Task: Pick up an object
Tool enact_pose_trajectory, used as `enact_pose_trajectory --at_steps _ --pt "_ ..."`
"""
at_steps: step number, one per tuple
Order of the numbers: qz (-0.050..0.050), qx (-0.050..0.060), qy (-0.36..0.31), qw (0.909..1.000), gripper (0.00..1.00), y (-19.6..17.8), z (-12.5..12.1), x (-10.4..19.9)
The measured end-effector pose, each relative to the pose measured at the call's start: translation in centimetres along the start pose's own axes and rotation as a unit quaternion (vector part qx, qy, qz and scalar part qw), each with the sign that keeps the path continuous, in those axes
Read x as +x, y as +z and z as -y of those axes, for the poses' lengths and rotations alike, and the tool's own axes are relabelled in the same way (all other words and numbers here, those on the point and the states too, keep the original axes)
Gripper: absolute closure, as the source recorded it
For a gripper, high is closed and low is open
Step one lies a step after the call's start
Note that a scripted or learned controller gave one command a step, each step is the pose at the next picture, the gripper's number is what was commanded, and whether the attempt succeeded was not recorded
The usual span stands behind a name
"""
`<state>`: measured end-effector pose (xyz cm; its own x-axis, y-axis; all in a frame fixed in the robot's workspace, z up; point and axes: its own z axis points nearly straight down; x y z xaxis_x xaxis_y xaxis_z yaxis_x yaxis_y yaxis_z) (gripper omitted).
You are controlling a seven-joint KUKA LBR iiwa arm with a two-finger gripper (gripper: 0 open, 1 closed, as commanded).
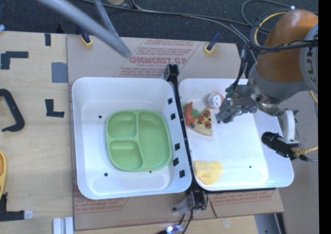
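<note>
Grey arm reaches from right, gripper low over right white bin beside toy pizza slice; finger state unclear.

place: robotics lab | evidence: plywood bench, twin white bins, clamps, loose cables

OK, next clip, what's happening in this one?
A robot arm reaches in from the right over the right bin, its gripper low beside a pizza slice and a small white ball. Nothing shows in its grasp yet. A yellow piece lies near that bin's front left corner. The left bin holds a green divided plate.
</note>
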<state>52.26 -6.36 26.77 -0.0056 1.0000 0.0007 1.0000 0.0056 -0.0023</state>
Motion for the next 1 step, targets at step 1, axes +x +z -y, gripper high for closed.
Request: enact_pose_trajectory --at_steps 1 --pt "0.0 0.0 -0.001 1.0 1.0 0.51 0.98 6.11"
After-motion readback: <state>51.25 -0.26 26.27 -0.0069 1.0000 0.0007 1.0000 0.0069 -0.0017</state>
